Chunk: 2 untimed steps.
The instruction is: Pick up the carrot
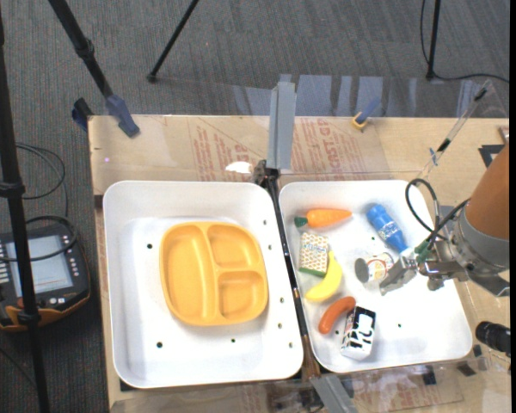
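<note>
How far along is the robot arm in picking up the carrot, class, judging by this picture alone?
Done: nothing visible yet. The orange carrot with a green top lies flat near the top edge of the right white bin, untouched. In hand: the gripper hangs low over that bin's right side, beside a small round grey object, well apart from the carrot. Left: reach the carrot, grip it, lift it.

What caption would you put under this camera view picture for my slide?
Robot pincer hovers in the right bin, carrot lying untouched near its far edge.
</note>
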{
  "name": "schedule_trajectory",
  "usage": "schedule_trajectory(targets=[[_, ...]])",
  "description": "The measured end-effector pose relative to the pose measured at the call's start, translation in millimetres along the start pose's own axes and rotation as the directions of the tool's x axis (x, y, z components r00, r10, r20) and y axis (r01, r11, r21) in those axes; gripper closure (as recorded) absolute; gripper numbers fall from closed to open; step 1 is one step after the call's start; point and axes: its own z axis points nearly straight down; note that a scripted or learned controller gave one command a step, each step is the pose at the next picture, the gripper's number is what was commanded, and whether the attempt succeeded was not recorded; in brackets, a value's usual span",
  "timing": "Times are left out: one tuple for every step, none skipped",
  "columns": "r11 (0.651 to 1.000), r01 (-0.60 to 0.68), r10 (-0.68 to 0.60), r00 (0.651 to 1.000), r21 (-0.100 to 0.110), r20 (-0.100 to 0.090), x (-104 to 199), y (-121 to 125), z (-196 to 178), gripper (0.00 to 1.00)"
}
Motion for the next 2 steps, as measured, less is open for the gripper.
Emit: schedule_trajectory(targets=[[0.931, 0.364, -0.364, 0.931, -0.004, 0.004, 61, 107, -13, 0.0], [0.97, 0.243, -0.243, 0.97, -0.003, 0.002, 56, 152, 67, 0.0]])
